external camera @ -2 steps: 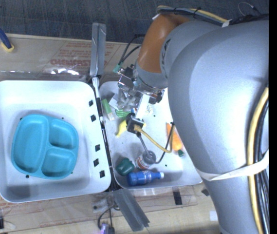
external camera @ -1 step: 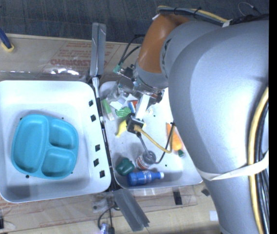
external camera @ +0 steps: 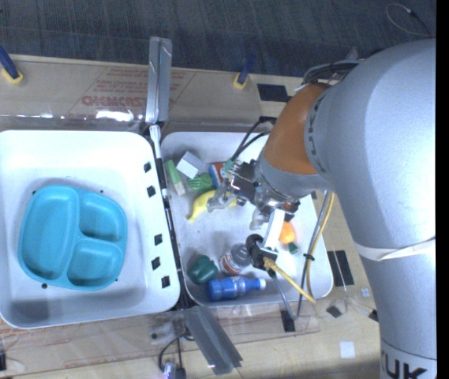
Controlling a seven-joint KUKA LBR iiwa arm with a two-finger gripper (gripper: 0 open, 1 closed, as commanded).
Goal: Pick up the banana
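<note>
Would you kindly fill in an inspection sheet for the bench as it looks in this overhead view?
Surface: two shallow white bins side by side; the left bin holds a blue divided tray, the right bin holds the loose things.
Job's things: banana lies in the right bin near its left wall, just left of the gripper.
Clutter: blue bottle, dark green object, green item, orange piece.
Grippers: gripper low over the right bin beside the banana; finger state unclear.
Cables: black cable looping at the wrist; yellow one beside the arm.
Surroundings: cardboard sheet under the bins, blue clamps at its far edge.
</note>
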